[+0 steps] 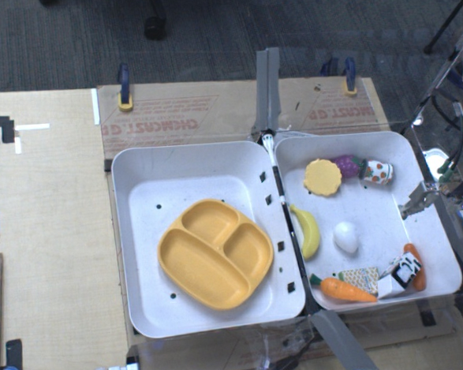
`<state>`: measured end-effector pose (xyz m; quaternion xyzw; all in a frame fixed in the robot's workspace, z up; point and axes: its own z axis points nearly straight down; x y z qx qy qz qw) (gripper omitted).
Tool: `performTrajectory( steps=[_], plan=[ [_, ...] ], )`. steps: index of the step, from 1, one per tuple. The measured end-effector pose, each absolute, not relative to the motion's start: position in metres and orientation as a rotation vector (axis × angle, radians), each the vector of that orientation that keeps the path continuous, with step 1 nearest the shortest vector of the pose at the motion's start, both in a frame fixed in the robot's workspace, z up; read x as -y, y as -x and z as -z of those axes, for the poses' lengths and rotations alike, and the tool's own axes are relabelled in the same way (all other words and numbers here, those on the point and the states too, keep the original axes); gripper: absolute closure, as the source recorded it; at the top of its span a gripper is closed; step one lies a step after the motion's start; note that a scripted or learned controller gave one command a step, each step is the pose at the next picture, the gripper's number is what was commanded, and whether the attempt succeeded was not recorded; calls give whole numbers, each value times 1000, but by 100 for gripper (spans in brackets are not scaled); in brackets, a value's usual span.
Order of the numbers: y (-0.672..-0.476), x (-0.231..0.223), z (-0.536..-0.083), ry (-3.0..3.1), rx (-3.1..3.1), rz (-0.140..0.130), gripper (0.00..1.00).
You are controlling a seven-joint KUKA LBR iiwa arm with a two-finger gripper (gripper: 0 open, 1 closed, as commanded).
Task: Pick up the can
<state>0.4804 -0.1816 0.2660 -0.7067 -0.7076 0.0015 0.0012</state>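
Note:
The can (377, 172) is small, white with red spots and a dark end. It lies tilted near the back right corner of the right bin (375, 210), beside a purple item (345, 165). My gripper (417, 204) reaches in over the bin's right rim, to the right of the can and a little nearer the front. It hangs apart from the can, and nothing shows in it.
The right bin also holds a yellow round piece (323, 177), a banana (306, 230), a white egg (345, 236), a carrot (347, 289), a second carrot (416, 264) and a black-and-white item (406, 271). A yellow divided plate (215, 254) lies in the left bin (139, 226).

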Motion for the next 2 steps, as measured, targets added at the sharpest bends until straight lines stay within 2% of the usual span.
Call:
performTrajectory(
  steps=[1, 2],
  plan=[
    [-558, 202, -274, 2455, 1958, -6, 0],
    [-601, 195, -187, 2492, 1909, -6, 0]
  ],
)
